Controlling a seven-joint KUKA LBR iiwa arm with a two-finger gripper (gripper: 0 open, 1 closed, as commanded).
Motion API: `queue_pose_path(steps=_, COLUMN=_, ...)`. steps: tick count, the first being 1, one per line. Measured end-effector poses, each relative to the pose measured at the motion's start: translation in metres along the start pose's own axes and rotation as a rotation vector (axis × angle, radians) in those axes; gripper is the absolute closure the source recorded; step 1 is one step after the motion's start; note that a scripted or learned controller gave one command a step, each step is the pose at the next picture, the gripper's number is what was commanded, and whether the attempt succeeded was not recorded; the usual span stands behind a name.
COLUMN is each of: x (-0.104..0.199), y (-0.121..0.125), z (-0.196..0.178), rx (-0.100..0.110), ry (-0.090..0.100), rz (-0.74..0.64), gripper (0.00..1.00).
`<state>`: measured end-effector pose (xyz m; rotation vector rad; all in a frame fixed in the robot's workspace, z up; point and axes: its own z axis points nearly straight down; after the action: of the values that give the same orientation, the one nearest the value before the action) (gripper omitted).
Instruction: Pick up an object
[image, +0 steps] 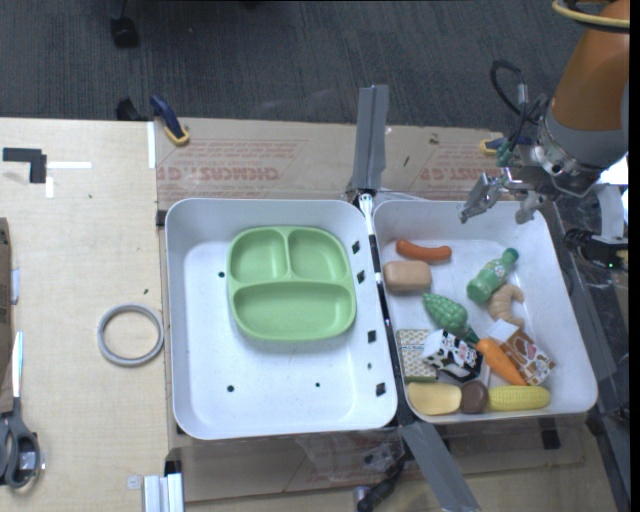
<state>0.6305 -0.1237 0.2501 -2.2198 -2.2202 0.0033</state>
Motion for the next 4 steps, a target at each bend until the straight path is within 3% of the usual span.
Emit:
queue_pose_path(steps=1, x=-0.006, y=0.028, z=0.05, rx=0.0, ry=-0.001, rz=0.017, gripper=0.0)
queue_pose_path(steps=2, x=-0.063, y=-0.038, z=0.107, rx=0.0, ry=-0.001, rz=0.017, gripper=0.0)
queue_pose_path(steps=3, x=-0.066, y=0.003, z=0.158, rx=-0.002, ry=-0.001, rz=0.224, gripper=0.0)
queue_pose_path(steps=4, x=-0.066, y=0.003, z=0.149, rx=-0.002, ry=-0.002, rz=0.221, gripper=1.0)
